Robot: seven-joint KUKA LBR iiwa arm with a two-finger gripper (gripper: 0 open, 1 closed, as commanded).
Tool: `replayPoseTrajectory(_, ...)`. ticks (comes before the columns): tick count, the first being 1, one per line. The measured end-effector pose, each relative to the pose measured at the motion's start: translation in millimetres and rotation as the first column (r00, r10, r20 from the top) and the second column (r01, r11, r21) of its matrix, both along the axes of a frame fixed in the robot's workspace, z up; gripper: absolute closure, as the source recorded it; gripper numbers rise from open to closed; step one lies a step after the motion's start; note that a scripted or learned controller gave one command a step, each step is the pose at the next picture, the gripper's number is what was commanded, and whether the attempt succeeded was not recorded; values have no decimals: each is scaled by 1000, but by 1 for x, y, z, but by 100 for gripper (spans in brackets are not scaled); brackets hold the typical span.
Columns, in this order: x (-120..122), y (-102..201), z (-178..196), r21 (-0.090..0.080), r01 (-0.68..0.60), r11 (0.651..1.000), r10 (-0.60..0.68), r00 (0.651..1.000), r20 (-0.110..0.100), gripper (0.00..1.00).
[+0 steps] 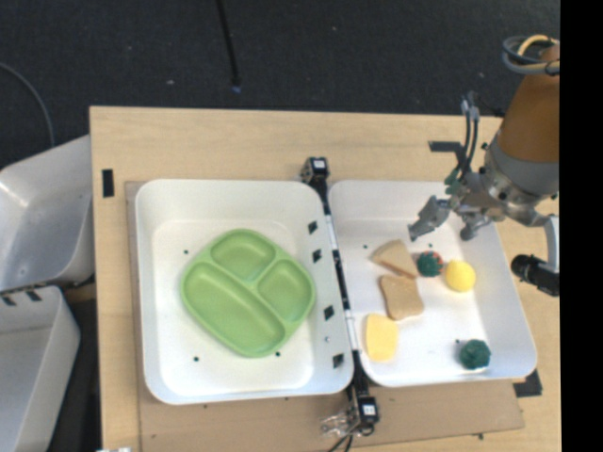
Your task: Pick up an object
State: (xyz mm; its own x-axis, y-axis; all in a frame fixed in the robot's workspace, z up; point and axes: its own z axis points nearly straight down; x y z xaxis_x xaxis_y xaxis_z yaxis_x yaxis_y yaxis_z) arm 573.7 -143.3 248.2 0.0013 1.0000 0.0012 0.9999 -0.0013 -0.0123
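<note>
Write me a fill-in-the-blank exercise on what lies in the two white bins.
1. The green divided plastic plate lies in the ____ bin of the camera view.
2. The round yellow ball lies in the right white bin beside a small dark ____ ball.
3. The number of tan bread-like slices in the right bin is ____.
4. The two-finger gripper hangs over the ____ bin.

Missing words: left; green; two; right

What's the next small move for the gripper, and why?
Probably lower straight toward the small green ball. The gripper hovers open above the right bin with nothing between its fingers, and that ball lies nearest below it, beside the tan wedge.
</note>
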Motion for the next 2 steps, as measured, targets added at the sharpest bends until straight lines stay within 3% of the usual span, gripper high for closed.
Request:
replayPoseTrajectory(1, 2, 0, 7, -2, -3, 1000, 3, 1000, 14, 0)
replayPoseTrajectory(2, 10, -7, -48, -3, -1, 1000, 1, 1000, 10, 0)
